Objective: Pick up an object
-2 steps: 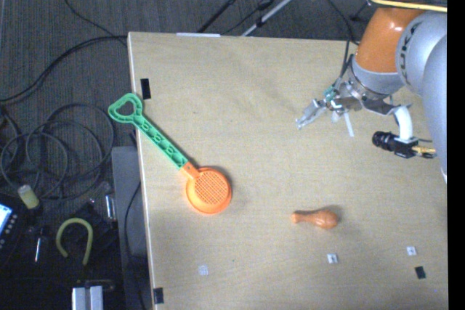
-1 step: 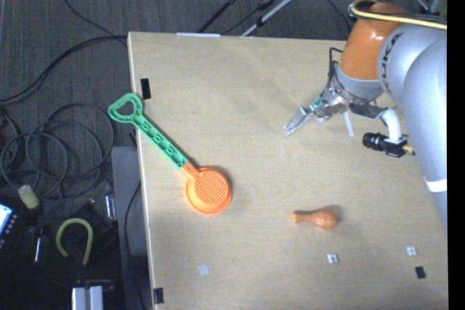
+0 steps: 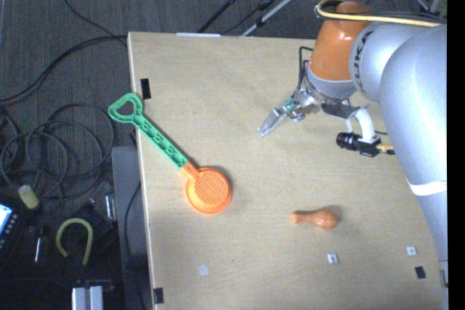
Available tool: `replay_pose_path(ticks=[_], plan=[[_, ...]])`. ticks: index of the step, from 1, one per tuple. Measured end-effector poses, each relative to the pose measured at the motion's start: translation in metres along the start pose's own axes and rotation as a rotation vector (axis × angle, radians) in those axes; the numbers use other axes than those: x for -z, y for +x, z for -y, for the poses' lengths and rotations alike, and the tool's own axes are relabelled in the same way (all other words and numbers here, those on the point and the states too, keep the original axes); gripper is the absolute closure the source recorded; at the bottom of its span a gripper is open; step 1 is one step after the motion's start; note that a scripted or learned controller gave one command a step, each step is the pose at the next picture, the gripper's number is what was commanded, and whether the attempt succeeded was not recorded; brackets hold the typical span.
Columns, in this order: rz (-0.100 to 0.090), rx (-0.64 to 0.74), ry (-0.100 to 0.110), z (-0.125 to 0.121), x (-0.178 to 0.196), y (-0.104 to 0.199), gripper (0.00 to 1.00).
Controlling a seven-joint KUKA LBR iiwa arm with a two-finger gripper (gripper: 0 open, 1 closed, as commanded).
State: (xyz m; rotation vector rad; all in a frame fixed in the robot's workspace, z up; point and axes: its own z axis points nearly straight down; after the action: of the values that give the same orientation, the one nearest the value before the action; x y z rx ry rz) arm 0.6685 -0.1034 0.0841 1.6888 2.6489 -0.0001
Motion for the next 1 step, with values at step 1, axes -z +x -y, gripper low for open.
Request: replay_pose_path(ticks=[1], plan=[[-0.002,0.000,-0.002,-0.0008,0.0092,0.0011,1.00]])
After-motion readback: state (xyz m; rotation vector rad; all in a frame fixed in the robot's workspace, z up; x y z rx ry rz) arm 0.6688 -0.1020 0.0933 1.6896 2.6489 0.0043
